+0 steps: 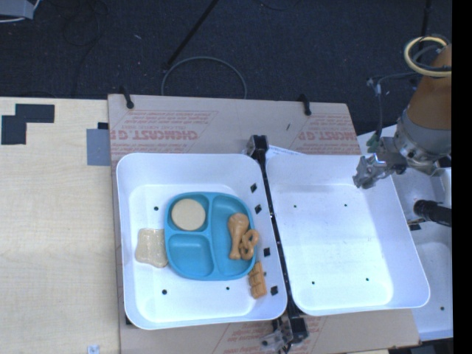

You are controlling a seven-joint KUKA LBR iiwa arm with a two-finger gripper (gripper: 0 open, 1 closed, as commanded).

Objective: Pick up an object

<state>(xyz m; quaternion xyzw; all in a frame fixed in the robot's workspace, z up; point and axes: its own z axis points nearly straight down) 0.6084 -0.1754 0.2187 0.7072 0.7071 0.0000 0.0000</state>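
Note:
A blue divided tray [193, 260] lies in the left bin [140, 308]. A round beige disc [187, 214] sits in its upper-left compartment, and a tan pretzel-shaped piece [242, 236] lies in its right compartment. A pale slice of toast [151, 247] rests against the tray's left side. A small brown ridged piece [257, 280] lies just off the tray's lower-right corner. My gripper [366, 172] hangs over the far right corner of the right bin [346, 286], well away from all these objects, with nothing seen between its fingers.
A black divider [270, 227] with clips runs between the two bins. Both bins rest on a cardboard sheet [214, 124]. A pale wooden bench top [51, 227] spreads to the left. The arm's grey and orange wrist [428, 109] stands at the right edge.

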